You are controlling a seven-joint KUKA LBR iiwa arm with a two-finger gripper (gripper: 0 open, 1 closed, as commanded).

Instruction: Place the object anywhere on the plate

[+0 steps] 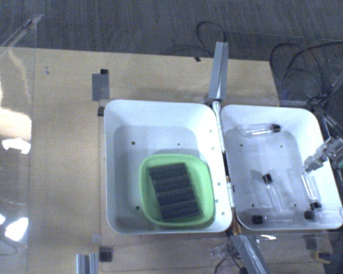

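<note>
Clear vial with black cap lies in right bin.

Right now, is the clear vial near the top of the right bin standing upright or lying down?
Lying down. The clear vial stretches sideways along the floor of the right bin, its black cap pointing toward the view's right.

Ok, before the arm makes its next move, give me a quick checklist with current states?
1. Green plate sits in the left bin: ok.
2. Plate free to receive: not ok, a dark ridged block covers its middle.
3. Clear vials lie in the right bin, apart: ok.
4. Gripper over the right bin: ok.
5. Vial between the fingers: cannot tell.
6. Vials on the plate: none, not ok.
</note>
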